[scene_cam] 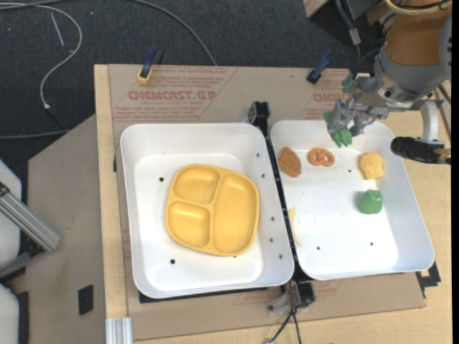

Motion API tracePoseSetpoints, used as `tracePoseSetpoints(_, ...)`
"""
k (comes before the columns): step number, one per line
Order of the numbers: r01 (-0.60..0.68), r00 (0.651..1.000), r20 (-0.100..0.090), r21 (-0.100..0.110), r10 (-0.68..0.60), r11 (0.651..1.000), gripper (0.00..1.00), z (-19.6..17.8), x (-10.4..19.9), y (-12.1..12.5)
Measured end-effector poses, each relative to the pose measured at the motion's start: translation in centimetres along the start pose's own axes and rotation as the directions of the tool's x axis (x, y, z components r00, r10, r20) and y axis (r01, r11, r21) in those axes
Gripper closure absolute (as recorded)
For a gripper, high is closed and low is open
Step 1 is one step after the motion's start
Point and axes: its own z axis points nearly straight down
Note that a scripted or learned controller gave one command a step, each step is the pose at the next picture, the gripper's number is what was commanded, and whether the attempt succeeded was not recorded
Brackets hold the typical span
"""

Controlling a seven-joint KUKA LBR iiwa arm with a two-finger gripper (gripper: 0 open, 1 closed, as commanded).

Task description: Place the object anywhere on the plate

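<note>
One yellow plate seen centre-left in left bin; four toy foods counted in right bin: croissant, pretzel, corn, green piece; gripper upper right, jaw state cannot be told

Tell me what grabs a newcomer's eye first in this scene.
The yellow divided plate stands out, lying in the middle of the left bin. In the right bin lie a pretzel, a brown pastry, a yellow piece and a green piece, with the tool hovering at the far edge.

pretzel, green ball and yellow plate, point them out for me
pretzel [320, 157]: camera view, on its middle.
green ball [371, 202]: camera view, on its top.
yellow plate [213, 208]: camera view, on the ridge between compartments.
</note>
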Motion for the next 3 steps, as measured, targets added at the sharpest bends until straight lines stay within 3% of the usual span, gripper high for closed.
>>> tracePoseSetpoints(3, 0.000, 1.000, 0.000, 0.004, 0.000, 1.000, 1.00, 3.9, 15.5, -5.5)
